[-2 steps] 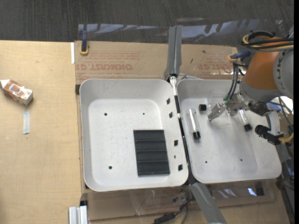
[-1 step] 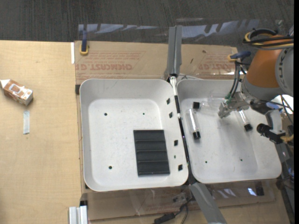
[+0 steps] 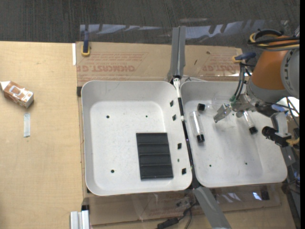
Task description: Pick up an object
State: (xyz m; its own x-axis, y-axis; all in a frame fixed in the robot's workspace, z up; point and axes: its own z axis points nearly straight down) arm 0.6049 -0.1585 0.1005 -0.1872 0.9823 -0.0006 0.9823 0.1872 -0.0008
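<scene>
Pick not yet accomplished, to judge from the layout: nothing visibly lifted, and contents of both bins lying on the bin floors.

Arm [image 3: 274,70] entering from the right, grey with orange band, hanging over the upper right part of the right bin [image 3: 267,178]. Gripper [image 3: 228,111] low over the bin floor near the upper middle; state of the jaws not discernible from this slant, so impossible to tell whether open, closed, or holding anything.

Likeliest target: clear tube with black cap [image 3: 197,127], lying flat in the left part of the right bin, just beside the divider wall. Long axis running nearly straight up and down the view, tilted slightly; capped end pointing toward the near edge of the bin, clear end toward the far edge. Apart from the gripper, lying to its left.

Other candidates in the same bin: small black piece [image 3: 201,107] just above the tube's far end; second clear tube [image 3: 249,122] under the wrist, slanting down to the right with its dark end lowest.

Left bin [image 3: 90,142] holding a black ribbed block [image 3: 154,155], flat, long axis up and down the view, well apart from the gripper.

On the table [image 3: 38,175], far left, a small carton [image 3: 18,94] and a pale strip [image 3: 27,126].

Remaining, by this reading: descent onto an object, closure, and lift.
</scene>
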